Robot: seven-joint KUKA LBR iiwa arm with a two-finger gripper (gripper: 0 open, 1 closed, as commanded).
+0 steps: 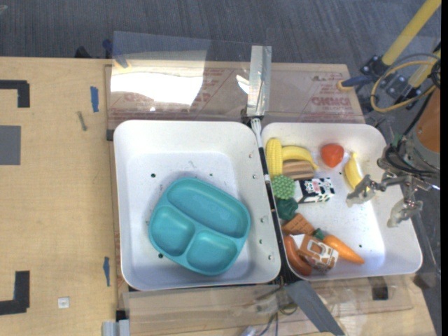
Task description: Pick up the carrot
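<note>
The orange, tapered plastic carrot [342, 248] lies low in the right white shallow bin [399, 261], while the metal two-finger gripper [383, 201], spread wide and empty, hovers up-right of the carrot, presumably ready to descend.

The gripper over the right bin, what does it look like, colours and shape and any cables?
The gripper has two slim, pale metallic fingers. Dark cables loop above them. At the view's right edge, a strip of the arm's orange band shows.
</note>
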